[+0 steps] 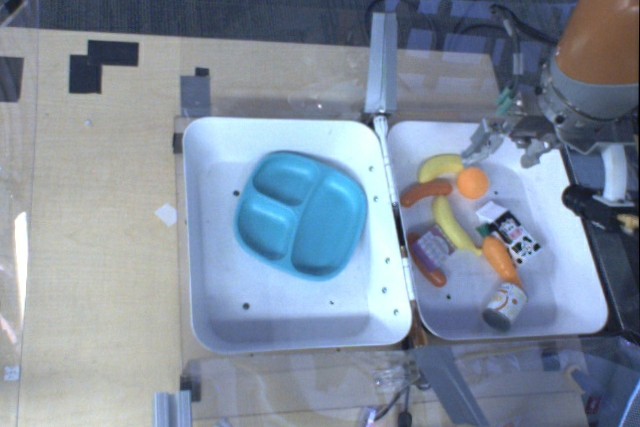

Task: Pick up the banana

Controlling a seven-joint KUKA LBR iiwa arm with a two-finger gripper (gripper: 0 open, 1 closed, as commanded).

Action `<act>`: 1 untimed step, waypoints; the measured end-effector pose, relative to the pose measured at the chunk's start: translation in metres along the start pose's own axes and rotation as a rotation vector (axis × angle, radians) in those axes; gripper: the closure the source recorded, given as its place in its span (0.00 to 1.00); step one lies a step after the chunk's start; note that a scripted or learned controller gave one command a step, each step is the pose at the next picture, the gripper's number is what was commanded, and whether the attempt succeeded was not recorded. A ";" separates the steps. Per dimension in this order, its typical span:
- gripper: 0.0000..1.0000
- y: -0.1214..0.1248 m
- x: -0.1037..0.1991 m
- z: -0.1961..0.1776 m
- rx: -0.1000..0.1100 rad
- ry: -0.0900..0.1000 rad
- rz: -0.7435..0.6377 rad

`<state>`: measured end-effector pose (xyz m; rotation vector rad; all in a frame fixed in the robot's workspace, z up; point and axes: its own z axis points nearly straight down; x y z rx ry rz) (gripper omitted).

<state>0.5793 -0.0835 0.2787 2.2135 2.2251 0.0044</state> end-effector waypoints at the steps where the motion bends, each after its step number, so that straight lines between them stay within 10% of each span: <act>1: 0.00 0.000 0.000 0.103 0.001 0.000 0.011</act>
